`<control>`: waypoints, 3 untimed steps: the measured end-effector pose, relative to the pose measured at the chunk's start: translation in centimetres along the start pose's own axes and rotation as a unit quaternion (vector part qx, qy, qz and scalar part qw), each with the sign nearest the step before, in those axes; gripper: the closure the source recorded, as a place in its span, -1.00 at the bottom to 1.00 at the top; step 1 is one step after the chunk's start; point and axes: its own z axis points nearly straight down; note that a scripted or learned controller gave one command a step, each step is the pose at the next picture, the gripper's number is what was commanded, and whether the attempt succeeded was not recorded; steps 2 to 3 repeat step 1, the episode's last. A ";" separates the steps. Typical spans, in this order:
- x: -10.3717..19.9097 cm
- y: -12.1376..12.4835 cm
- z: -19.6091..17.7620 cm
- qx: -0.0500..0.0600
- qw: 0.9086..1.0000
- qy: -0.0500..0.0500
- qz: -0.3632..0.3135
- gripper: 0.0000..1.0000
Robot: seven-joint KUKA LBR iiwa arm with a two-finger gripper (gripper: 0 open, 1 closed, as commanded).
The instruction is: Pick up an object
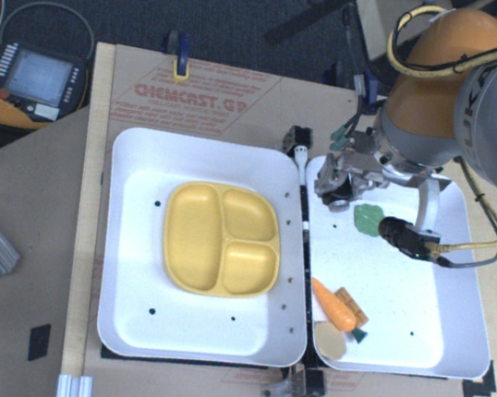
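One fixed camera looks down slantwise on both bins (123,220).

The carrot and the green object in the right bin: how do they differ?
The carrot is orange and long; the green object is green and rounded. The carrot lies near the bin's front edge, beside other small items; the green object lies farther back, alone, close to the gripper. Both rest on the right bin.

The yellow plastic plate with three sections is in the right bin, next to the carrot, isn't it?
Not quite. The camera view shows the yellow plastic plate with three sections lying in the left white bin. The orange toy carrot lies in the right white bin, apart from the plate.
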 end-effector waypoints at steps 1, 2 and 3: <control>5.5 0.1 -1.0 0.000 1.000 0.000 0.000 1.00; 5.5 0.1 -1.0 0.000 1.000 0.000 0.000 1.00; 5.5 0.1 -1.0 0.000 1.000 0.000 0.000 1.00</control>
